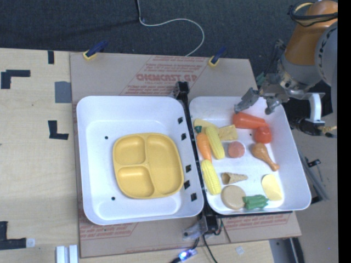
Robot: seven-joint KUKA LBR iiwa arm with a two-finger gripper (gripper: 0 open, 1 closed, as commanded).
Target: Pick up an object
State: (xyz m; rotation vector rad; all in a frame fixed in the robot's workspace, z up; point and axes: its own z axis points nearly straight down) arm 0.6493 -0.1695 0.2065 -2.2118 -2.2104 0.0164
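Camera view: arm reaching from right, fingers (258, 102) spread apart, gripping nothing, above right bin (293, 147) far rim

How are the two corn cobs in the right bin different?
The upper corn cob lies beside the carrot, its top near the cheese wedge; the lower corn cob lies nearer the bin's front, by the round cookie. The lower one looks slightly longer. Both are yellow and tilt the same way.

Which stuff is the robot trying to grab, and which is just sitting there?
For the job: gripper, red pepper, tomato, drumstick, corn cobs, carrot.
Just lying about: yellow divided plate, white cable, clamps.
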